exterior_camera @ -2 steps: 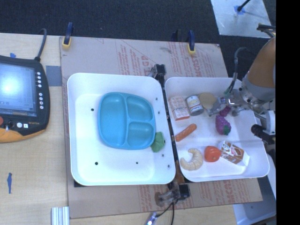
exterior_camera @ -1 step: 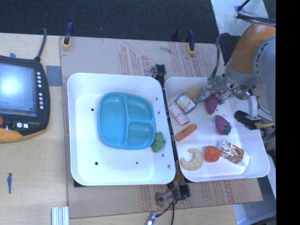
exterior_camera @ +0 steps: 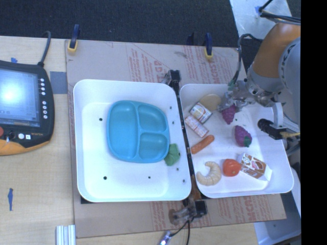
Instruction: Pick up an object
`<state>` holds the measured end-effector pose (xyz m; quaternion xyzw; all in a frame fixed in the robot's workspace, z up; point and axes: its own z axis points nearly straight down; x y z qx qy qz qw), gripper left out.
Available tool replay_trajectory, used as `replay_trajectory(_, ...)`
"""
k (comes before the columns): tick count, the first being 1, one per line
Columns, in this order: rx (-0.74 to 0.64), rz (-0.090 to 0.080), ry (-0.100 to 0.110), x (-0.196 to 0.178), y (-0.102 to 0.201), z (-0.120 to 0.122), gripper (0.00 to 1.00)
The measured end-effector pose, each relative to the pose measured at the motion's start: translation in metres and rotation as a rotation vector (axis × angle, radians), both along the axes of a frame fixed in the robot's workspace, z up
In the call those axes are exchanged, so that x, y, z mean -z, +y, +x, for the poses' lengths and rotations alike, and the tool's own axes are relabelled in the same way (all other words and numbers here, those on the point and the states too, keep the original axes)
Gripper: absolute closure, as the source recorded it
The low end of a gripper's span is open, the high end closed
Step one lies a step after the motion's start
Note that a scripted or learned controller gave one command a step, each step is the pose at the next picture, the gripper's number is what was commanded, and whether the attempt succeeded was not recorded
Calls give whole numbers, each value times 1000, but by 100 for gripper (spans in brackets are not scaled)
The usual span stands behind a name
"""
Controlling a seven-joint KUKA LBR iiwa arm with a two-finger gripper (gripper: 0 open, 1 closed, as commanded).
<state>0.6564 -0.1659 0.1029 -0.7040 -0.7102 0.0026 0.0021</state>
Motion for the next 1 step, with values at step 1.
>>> replay_trajectory(1, 2, 1, -3, -90, 96, -32, 100)
